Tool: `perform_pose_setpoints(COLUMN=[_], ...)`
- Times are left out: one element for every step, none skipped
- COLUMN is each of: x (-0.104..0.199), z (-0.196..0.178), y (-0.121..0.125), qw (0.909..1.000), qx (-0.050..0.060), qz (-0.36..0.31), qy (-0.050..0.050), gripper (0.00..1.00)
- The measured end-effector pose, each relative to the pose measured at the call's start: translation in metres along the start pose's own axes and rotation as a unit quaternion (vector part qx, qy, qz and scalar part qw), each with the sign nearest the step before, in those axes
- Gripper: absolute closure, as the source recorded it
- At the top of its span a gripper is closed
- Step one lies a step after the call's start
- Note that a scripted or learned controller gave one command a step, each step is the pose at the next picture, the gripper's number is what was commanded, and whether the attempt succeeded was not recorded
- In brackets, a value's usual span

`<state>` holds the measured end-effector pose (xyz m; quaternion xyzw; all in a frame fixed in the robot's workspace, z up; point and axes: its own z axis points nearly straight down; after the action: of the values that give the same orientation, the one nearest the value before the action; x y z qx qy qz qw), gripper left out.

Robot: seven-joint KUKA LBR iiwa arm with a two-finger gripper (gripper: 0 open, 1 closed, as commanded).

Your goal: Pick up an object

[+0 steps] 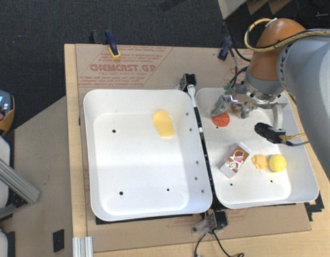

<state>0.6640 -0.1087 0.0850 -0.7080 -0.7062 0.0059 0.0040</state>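
My gripper (230, 109) hangs over the far left part of the right bin (299, 189), under the orange band of the arm. A small red round thing (222, 120) lies right below and in front of it, touching or nearly touching the gripper's lower end. I cannot tell whether the red thing is held. Nearer the front of the same bin lie a small white and brown box (235, 161), an orange lump (259, 161) and a yellow ball (277, 163). A pale yellow oblong thing (164, 124) rests in the left bin (100, 197).
The two bins meet at a dark seam with a clamp (188, 82) at its far end. They stand on a cardboard sheet (127, 63) with a blue and yellow clip (112, 45) at the back.
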Motion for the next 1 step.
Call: perform_pose_setpoints(x=[-0.0019], z=[-0.0003], y=[-0.0113], qw=[1.0000], qx=[-0.006], qz=[-0.001], qy=[0.001], gripper=[0.00])
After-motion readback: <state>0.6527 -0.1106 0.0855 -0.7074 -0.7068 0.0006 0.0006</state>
